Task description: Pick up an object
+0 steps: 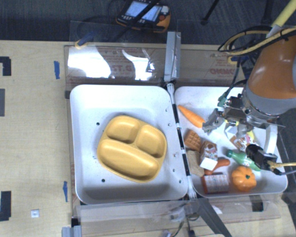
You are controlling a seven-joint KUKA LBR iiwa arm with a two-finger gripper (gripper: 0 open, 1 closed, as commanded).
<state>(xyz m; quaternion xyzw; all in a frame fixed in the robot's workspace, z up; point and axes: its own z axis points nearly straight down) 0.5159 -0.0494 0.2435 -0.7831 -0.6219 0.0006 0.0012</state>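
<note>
Gripper (235, 124) above right bin (278, 184), finger spread unclear, nothing visibly held; carrot (192, 115) just left, pumpkin (243, 178) below.

So the table (29, 132) is a light wood top with black tape corner marks and a couple of blue tape bits on its left part. Two white bins sit right on it: the left bin (84, 147), and the right bin (278, 181) touching the left bin's right edge.
</note>
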